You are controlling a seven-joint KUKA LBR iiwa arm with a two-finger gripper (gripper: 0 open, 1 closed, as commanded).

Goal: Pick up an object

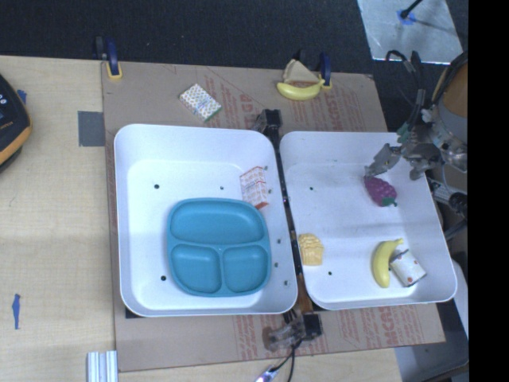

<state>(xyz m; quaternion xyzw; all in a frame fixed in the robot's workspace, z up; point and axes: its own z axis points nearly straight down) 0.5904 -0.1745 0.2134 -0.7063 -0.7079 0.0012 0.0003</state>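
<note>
Clearly spread, the fingers (395, 159) hover beside purple grapes (380, 189), whose long axis runs diagonally toward lower right.

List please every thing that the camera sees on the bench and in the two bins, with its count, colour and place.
left bin: 1, white, left half of the bench
right bin: 1, white, beside the left bin
divided tray: 1, blue, in the left bin
small carton: 1, white and red, left bin, right edge
purple fruit: 1, purple, right bin, upper part
banana: 1, yellow, right bin, lower right
small can: 1, white, touching that banana
corn piece: 1, yellow, right bin, left edge
second banana: 1, yellow, on the cardboard behind the bins
patterned packet: 1, white, cardboard, upper left
end effector: 1, grey, just above the purple fruit
</note>
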